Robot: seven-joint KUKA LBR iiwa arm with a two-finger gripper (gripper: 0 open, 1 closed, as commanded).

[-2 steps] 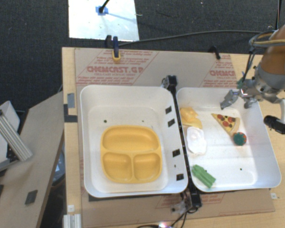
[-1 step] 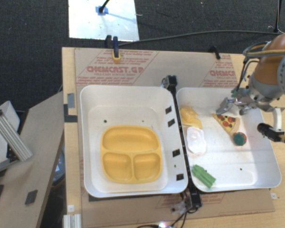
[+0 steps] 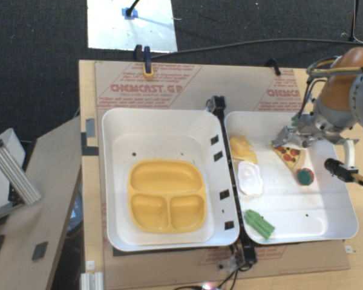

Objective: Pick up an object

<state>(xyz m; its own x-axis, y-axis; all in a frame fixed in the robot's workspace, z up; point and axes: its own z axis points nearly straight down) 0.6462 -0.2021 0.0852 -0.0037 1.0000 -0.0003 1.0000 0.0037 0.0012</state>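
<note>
Camera view shows the gripper point(image 3: 288, 139) low in the right bin point(image 3: 339, 222), just above the pizza slice point(image 3: 290, 156). I cannot tell its state; it looks small and blurry. Nearby lies a green ball point(image 3: 305, 176). The arm point(image 3: 345, 89) is cut off at the edge.

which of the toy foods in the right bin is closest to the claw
The pizza slice: its wide end lies right under the claw. The green ball, yellow piece, white piece and green block all lie farther off.

grey arm point(image 3: 358, 95) with orange band, thin cables, perhaps metallic tool point(image 3: 288, 139)
</note>
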